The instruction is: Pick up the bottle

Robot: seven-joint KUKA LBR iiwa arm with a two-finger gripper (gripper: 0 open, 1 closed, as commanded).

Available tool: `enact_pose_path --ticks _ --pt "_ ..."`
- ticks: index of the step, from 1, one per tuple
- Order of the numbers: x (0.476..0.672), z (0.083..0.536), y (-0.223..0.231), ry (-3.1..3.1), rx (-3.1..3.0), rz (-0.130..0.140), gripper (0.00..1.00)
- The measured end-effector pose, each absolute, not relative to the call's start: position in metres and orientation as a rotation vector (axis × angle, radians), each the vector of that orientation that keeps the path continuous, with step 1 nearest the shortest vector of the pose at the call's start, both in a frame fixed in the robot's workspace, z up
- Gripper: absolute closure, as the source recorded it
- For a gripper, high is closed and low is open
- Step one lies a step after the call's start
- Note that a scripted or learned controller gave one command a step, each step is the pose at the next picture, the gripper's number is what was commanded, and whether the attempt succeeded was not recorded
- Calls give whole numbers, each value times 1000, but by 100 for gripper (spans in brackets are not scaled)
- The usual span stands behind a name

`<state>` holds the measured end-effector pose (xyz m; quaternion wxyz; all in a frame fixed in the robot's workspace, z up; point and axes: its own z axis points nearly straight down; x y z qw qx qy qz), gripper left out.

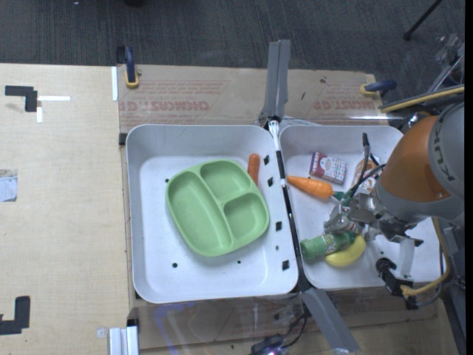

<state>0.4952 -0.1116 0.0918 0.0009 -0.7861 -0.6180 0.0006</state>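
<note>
Wooden bench point(59, 198) bears left bin point(137, 220), right bin point(325, 134), side by side.

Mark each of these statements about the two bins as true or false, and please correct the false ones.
1. The green divided plate lies in the left bin. True.
2. The green bottle stands upright in the left bin. False: it lies on its side in the right bin, beside the banana.
3. The carrot lies in the right bin. True.
4. The gripper hangs over the green plate. False: it is over the right bin, just above the bottle.
5. The small red and white packet rests on the plate. False: it lies in the right bin, near its far wall.
</note>
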Motion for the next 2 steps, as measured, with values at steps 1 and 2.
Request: enact_pose_path --ticks 1,2 --pt "492 92 -96 -1994 -2426 2 0" --pt "492 101 -96 -1992 -2427 3 100"
